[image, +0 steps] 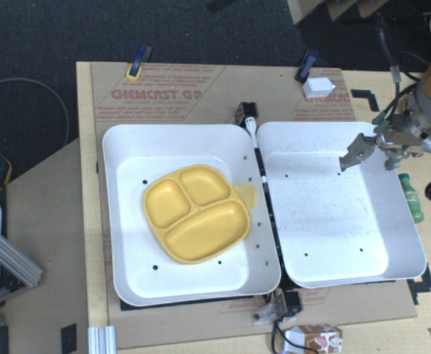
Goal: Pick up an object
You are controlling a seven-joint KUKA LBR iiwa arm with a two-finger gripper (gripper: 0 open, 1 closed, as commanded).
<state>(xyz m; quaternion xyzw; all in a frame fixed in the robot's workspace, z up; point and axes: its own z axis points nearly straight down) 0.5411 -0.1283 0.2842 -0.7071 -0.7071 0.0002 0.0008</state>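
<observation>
Surface [200,87]: a tan board printed with red lettering, carrying two shallow white bins side by side, ringed by dark floor.
Left bin [127,271]: white, with rounded corners and small dark dots on its floor; it holds the one thing to be picked.
Right bin [333,234]: white, speckled with fine marks, pressed edge to edge against the left bin along a dark seam.
Yellow tray [197,214]: a rounded, three-part dish lying flat near the middle of the left bin, tilted a little off the bin's lines, with a small tab at its right edge toward the seam.
Arm [429,94]: grey, reaching in from the right over the far right corner of the right bin.
Pincer [356,153]: poised above the upper right part of the right bin, well apart from the yellow tray; nothing sits between its fingers, and how wide they stand cannot be told at this angle.
Clamps [136,63]: blue clips at the board's far edge, one with a yellow tip, another beside a small white block [318,88].
Green object [412,196]: lying just outside the right bin's right rim.
</observation>
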